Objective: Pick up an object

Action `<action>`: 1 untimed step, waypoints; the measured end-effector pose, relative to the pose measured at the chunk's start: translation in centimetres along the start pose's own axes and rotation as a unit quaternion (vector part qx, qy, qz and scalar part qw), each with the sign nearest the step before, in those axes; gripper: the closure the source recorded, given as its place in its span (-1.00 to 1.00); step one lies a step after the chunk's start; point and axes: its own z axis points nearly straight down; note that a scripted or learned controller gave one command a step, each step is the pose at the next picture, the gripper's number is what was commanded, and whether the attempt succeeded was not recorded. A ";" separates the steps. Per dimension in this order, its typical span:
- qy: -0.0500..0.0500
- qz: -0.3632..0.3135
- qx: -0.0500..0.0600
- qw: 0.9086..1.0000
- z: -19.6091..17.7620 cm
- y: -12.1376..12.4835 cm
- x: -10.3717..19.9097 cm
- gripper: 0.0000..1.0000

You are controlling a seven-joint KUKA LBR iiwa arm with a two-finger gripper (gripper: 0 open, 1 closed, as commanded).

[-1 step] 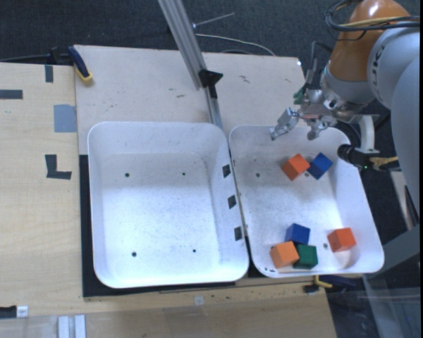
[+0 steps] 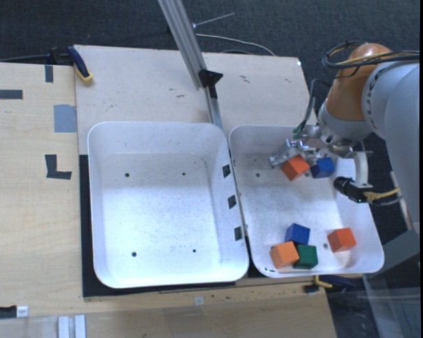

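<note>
My gripper (image 2: pixel 293 153) hangs over the upper part of the right bin (image 2: pixel 268 210), below the grey wrist with its orange band. A tilted orange block (image 2: pixel 295 167) sits directly under the gripper's tip, touching or very close to it. A blue block (image 2: pixel 323 166) lies just to the right of it. Near the bin's front edge lie a blue block (image 2: pixel 297 232), an orange block (image 2: pixel 284 253), a green block (image 2: pixel 307 256) and an orange-red block (image 2: pixel 341 239).
The left bin (image 2: pixel 99 189) stands beside the right one, with a shared rim between them. A metal rail (image 2: pixel 187 41) slants down from the top toward the bins. Cables run along the arm at the right bin's right wall.
</note>
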 end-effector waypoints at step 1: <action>0.000 0.002 0.002 1.000 -1.4 -3.5 -1.2 -1.00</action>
